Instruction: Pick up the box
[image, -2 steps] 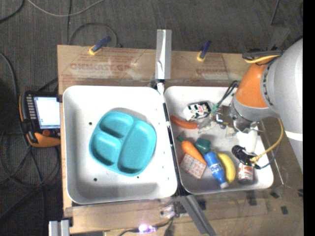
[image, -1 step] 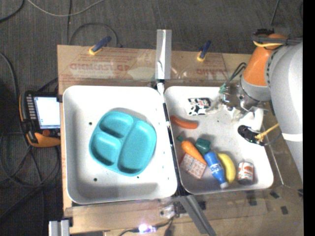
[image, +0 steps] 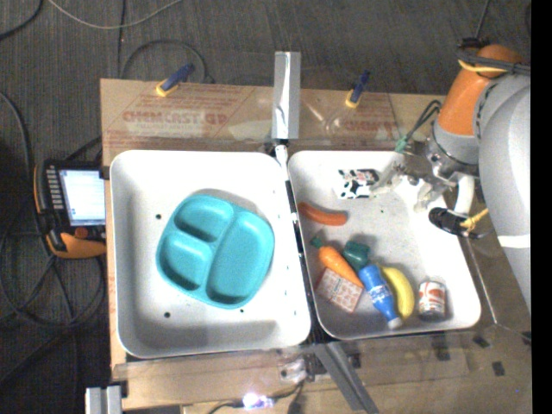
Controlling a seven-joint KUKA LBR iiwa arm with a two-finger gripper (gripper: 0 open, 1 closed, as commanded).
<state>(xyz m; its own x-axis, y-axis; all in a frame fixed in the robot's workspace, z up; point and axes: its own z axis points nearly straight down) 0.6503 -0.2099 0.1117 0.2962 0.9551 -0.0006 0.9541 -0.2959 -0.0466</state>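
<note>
Sitting in right bin (image: 473,313): box (image: 339,290), bottle (image: 376,285).

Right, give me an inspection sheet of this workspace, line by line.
Surface: two white bins side by side, left bin and right bin, on a brown board.
Job's things: box lies flat in the right bin, beside the carrot.
Clutter: sausage, blue bottle, banana, can, black-and-white carton; teal divided plate in the left bin.
Grippers: claw at the right bin's far edge by the carton, finger state unclear.
Cables: loops on the floor.
Surroundings: handheld pendant left of the bins.
</note>
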